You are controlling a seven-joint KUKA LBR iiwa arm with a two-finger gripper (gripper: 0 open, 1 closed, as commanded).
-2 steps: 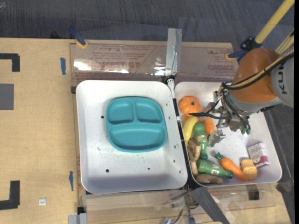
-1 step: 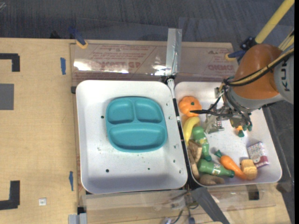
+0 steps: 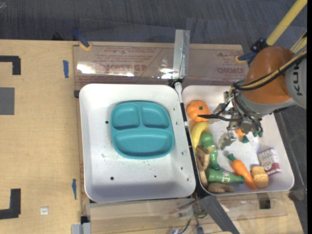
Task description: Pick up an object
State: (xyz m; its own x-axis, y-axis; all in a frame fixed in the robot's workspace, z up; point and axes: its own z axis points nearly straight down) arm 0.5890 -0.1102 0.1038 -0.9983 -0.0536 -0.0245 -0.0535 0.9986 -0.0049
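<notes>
Grey arm with orange band is reaching in low over the right shallow white bin (image 3: 285,152); its claw (image 3: 233,130) is hanging among toy food — spread or pressed together, cannot tell. Candidates are lying below: orange toy carrot (image 3: 241,171), yellow toy banana (image 3: 197,132), small orange pumpkin (image 3: 197,109). Left white bin (image 3: 92,145) is carrying a teal divided plastic plate (image 3: 142,129) — compartments bare.

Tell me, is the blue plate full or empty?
Empty. The blue plate lies flat in the left bin, and all three of its sections show bare teal. The toy food is piled in the right bin.
</notes>
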